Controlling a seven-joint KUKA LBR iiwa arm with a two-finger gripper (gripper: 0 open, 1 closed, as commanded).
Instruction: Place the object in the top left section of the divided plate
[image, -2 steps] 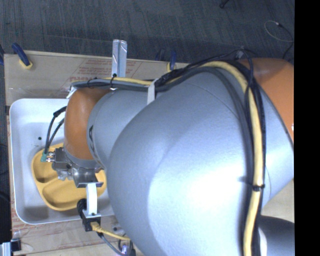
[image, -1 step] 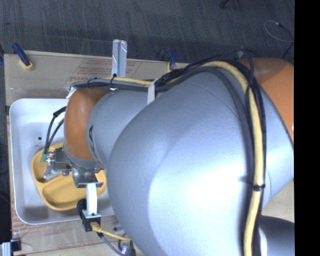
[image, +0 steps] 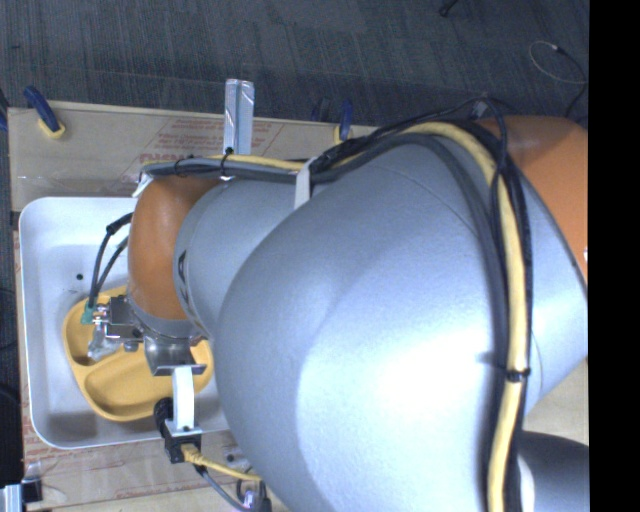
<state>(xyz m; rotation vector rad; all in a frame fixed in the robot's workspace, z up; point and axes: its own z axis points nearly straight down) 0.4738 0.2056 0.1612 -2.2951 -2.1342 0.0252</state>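
A yellow divided plate (image: 100, 385) lies in the left white bin (image: 45, 250), toward its near side. Only the plate's left rim and its lower section show; the arm covers the rest. My gripper (image: 103, 330) hangs over the plate's upper left part, just below the orange wrist band (image: 155, 250). Its fingertips are hidden among the metal fittings and cables, and I see no object at them. The arm's grey body fills the middle and right of the view and hides the right bin.
The bin's left and near walls are close to the plate. A metal post (image: 238, 115) stands upright behind the bin on the cardboard-covered bench (image: 130, 130). Blue clamps (image: 42, 108) grip the bench's far edge. Cables run along the arm.
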